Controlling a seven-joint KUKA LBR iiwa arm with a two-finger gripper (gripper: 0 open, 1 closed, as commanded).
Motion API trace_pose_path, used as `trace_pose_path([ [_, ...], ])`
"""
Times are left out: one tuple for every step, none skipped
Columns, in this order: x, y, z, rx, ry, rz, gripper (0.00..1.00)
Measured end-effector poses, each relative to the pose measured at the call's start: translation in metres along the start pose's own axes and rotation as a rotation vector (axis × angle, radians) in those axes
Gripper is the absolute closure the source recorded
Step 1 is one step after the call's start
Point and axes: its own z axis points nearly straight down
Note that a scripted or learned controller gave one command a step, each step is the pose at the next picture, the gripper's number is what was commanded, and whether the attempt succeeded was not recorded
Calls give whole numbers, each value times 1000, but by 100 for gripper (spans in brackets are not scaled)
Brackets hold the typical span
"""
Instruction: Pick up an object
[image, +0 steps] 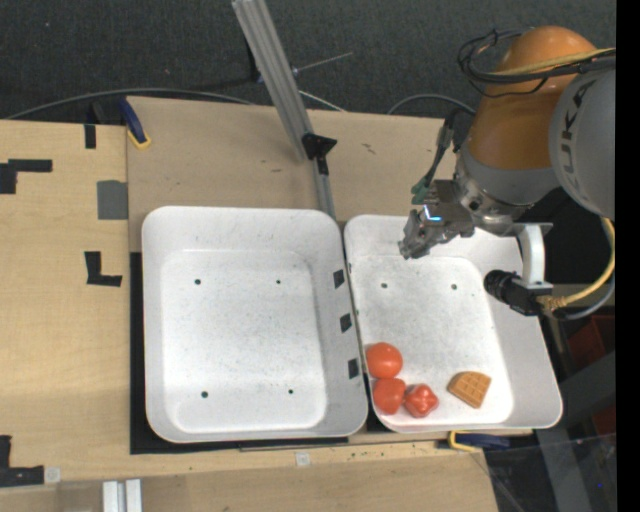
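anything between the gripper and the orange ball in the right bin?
No. In the camera view, bare white floor of the right bin separates the gripper from the orange ball.

Two shallow white plastic bins (245, 225), finely black-speckled; at the right bin's seven o'clock, two round red-orange fruits (383, 360), a red lumpy piece (421, 401), a tan waffle-patterned cracker (469, 388).

You are seeing only part of black lettering, "UK", showing on the grey arm (590, 130).
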Motion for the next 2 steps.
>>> trace_pose_path([
  [57,-9,24,2,0,-1,100],
  [102,-13,43,3,-1,0,100],
])
